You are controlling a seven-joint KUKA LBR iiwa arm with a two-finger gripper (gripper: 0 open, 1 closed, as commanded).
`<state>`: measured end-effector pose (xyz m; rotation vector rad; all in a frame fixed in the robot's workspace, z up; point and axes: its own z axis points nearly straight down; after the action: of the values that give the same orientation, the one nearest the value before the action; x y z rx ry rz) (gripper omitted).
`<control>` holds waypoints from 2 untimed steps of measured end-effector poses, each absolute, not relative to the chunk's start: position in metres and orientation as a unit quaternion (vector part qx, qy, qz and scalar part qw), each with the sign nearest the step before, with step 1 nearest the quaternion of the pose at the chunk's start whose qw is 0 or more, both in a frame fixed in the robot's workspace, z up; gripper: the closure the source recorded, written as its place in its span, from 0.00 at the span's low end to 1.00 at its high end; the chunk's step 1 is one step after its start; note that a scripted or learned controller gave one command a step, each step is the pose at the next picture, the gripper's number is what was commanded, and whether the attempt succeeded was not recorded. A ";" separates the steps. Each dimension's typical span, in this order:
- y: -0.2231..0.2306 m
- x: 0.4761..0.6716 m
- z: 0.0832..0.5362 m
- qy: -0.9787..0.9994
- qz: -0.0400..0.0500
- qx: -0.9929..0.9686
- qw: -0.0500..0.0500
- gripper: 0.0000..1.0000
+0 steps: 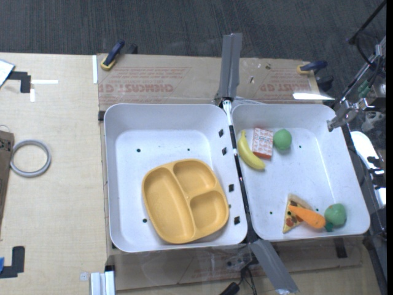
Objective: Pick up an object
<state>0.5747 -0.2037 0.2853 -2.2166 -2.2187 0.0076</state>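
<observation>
The right bin (325, 165) holds several small objects. A yellow banana (250, 152) lies near its left wall, with a red and white box (263, 142) touching it and a green ball (282, 139) just to the right. At the front right corner a pizza slice (291, 220) lies under an orange carrot (307, 217), beside a green round vegetable (335, 214). In the left bin (123, 134) there is a yellow divided plate (184, 200).
A grey tape roll (29, 158) lies on the wooden bench at the far left. Cardboard (159, 82) sits behind the bins, held by blue clamps (112, 54). A grey bar (230, 66) rises between the bins. Metal rods and brackets (359, 100) stand at the right edge.
</observation>
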 end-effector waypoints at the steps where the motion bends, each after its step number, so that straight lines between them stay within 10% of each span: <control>1: -0.205 0.576 0.290 -0.708 0.005 -0.706 0.005 1.00; 2: -0.154 0.646 0.342 -0.610 0.003 -0.792 0.001 1.00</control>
<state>0.6458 -0.1539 0.3416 -2.4871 -1.9154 0.0091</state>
